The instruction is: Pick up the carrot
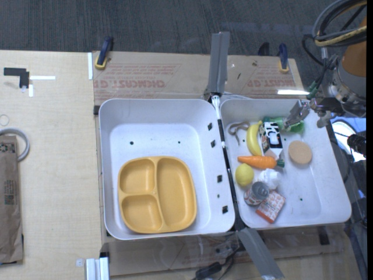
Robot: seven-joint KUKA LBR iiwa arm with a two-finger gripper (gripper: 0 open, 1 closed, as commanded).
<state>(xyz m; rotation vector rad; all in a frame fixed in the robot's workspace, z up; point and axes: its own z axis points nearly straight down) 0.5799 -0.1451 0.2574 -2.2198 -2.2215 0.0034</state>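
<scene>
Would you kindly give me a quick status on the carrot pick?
Gripper over right bin's far edge, holding nothing seen. Carrot lying in right bin, untouched. Banana, lemon crowd it.

Tabletop (52, 156) is carrying two white bins side by side: left bin (111, 156), right bin (326, 209). Printed cardboard sheet (157, 74) is lying under them, blue clamps (105, 52) gripping its far edge; brown paper bag (10, 203) is lying at left
</scene>
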